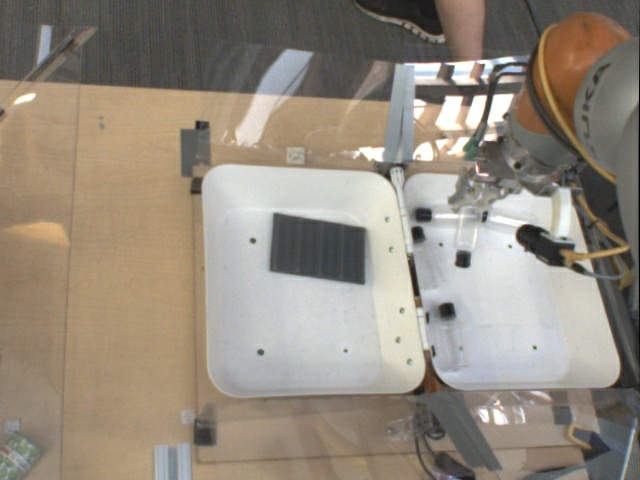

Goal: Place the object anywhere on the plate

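Overhead slanted view of a wooden counter (100,268) carrying two shallow white bins side by side. The left bin (225,298) held a dark grey ribbed rectangle, the plate (318,248), lying flat a little above the bin's middle with bare white floor all around it, so it was open to approach from any side.

The right bin (560,328) held a small black object (446,310) resting on the floor near the bin's left wall, close to the divide between the bins. It appeared to be the thing to be moved, though it was too small to identify. It lay apart from the plate, in the other bin, so the task looked not yet done.

The grey arm (590,78), with its orange band, reached in from the upper right and pointed the tool (464,240) downward over the upper left part of the right bin. The tool hung above and a little right of the object, not touching it, probably lined up for a descent. Whether the tool was spread or pressed together could not be told; nothing was seen gripped in it.

A person's leg and black shoe (400,6) stood on the carpet beyond the counter.
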Available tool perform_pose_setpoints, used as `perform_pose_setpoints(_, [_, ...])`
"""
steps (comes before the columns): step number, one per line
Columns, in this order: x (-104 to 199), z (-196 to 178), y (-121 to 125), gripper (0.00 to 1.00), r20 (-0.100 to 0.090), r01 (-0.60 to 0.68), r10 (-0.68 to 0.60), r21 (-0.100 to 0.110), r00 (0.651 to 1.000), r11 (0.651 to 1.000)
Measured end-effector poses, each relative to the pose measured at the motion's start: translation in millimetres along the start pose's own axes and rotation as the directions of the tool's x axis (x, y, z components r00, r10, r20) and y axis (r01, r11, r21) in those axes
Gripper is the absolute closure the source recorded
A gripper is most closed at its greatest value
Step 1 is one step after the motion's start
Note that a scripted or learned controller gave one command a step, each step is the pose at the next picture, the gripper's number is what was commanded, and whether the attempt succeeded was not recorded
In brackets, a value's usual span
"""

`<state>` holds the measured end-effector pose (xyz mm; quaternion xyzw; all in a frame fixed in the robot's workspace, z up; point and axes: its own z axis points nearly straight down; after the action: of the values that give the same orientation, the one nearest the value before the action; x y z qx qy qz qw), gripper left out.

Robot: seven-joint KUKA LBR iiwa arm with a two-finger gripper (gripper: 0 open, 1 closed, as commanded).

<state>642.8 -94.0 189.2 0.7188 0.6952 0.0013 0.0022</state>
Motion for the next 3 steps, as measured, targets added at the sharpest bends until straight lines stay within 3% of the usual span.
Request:
perform_pose_setpoints(1, [39, 3, -54, 1.0, -0.002, -0.007, 0.007, 0.0, 1.0, 1.0])
perform_pose_setpoints(2, [89, 3, -118, 1.0, 0.0, 0.164, -0.164, -0.001, 0.986, 0.986])
perform_pose_setpoints(3, [153, 4, -160, 1.0, -0.003, 0.352, -0.352, 0.001, 0.936, 0.936])
